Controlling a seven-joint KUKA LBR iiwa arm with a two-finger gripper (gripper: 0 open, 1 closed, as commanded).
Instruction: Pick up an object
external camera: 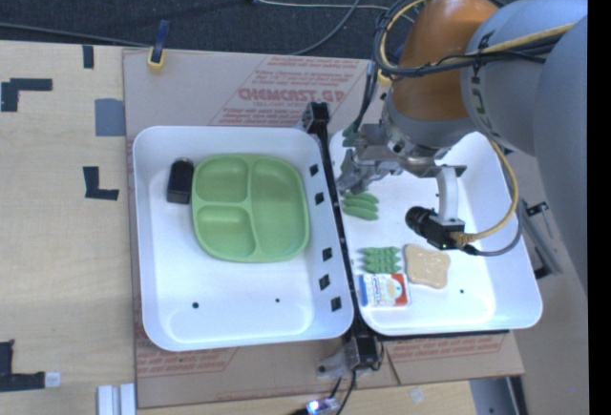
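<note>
Your gripper (pixel 358 176) hangs low over the right bin (pixel 511 303), close to its left wall, in the upper left part of that bin. You cannot tell from this view how the claw stands; the metal parts there run together and are dark against the white floor. Nothing can be seen held by it.

Just below the claw lies a small green object (pixel 362 205), maybe a pea pod toy, flat on the bin floor. It is very near the claw tip, but you cannot tell if they touch. Further down in the same bin you see a second green piece (pixel 380 259) with a ribbed shape, and right beside it a tan piece (pixel 427 266) like a slice of toast. Under the ribbed piece rests a small red and white packet (pixel 384 290).

A black cylinder part (pixel 431 227) with a yellow cable hangs from the arm (pixel 449 60), above the toast piece.

In the left bin (pixel 158 299) lies a green divided plate (pixel 250 208) with three compartments. A small black object (pixel 180 181) is touching its left edge. Both bins stand on a cardboard sheet (pixel 248 89).
</note>
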